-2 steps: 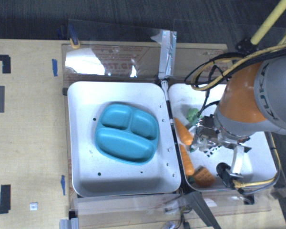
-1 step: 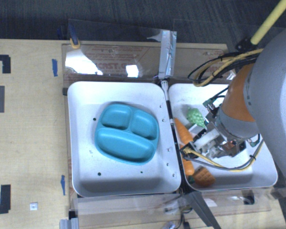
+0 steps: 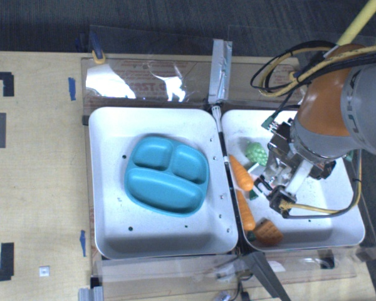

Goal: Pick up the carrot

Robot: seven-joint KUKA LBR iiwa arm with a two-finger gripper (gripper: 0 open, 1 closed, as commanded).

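An orange carrot [image 3: 241, 174] lies along the left wall of the right bin [image 3: 338, 234], tilted down to the right. A second orange carrot-like piece [image 3: 245, 211] lies just below it, along the same wall. My gripper [image 3: 265, 185] is low in the right bin, right beside the upper carrot's lower end and on its right. The wrist and its fittings hide the gripper's tip, so I cannot see anything held in it.
A small green bumpy item [image 3: 257, 151] lies above the gripper. A brown-orange ridged item [image 3: 269, 232] sits at the right bin's front left corner. The left bin [image 3: 106, 168] holds a blue divided plate [image 3: 167, 175]. A ridge separates the bins.
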